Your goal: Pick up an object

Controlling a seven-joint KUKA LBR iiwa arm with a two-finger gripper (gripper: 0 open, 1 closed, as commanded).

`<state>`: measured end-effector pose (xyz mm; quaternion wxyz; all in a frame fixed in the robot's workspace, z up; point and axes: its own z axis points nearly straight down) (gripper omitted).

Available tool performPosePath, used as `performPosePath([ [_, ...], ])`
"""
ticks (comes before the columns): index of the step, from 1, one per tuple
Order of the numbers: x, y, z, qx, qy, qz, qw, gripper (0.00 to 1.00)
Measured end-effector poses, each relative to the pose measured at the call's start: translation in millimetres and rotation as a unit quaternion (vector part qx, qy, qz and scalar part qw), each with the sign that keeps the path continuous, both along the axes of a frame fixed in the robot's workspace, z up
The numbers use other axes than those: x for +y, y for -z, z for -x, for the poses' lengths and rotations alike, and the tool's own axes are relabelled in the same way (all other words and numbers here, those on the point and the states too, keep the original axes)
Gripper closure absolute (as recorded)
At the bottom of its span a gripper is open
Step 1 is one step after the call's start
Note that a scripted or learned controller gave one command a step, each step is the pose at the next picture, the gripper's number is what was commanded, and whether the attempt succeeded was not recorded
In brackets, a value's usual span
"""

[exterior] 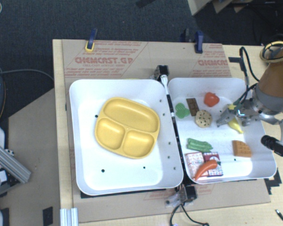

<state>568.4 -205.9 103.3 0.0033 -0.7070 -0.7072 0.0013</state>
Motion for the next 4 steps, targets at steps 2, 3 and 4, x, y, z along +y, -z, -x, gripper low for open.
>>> performPosePath([
  [2,0.5,7.7,-0.7,-0.004,0.0,0.0015,1.0,1.0],
  [3,10.4,-43.3,-2.5,-0.006,0.0,0.0025,1.0,1.0],
  [4,16.1,-88.8,-6.2,-0.006,-0.001,0.0024,1.0,1.0],
])
